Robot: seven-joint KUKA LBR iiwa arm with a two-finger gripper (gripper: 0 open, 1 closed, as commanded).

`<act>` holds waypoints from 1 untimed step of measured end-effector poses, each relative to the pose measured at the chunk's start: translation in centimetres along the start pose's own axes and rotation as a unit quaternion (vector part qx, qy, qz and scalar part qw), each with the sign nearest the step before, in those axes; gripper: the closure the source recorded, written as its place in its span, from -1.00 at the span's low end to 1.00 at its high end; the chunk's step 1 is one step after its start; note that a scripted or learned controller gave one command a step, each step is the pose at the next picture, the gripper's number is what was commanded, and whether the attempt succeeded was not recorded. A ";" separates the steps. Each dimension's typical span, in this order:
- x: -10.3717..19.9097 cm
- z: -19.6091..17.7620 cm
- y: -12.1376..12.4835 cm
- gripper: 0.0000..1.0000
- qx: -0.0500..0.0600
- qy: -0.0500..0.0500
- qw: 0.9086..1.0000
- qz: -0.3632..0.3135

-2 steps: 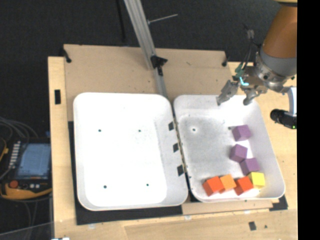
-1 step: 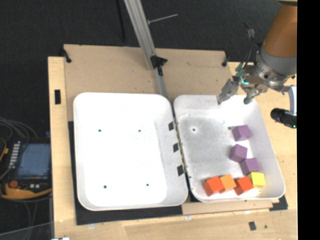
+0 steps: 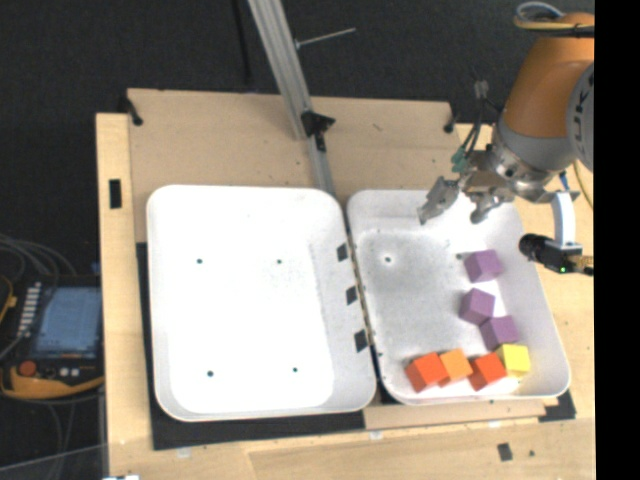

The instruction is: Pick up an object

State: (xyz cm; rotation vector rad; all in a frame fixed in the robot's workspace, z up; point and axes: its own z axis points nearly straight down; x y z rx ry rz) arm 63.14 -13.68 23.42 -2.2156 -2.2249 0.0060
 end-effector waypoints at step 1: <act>-0.2 4.3 -0.4 -1.00 0.000 0.000 1.000 0.002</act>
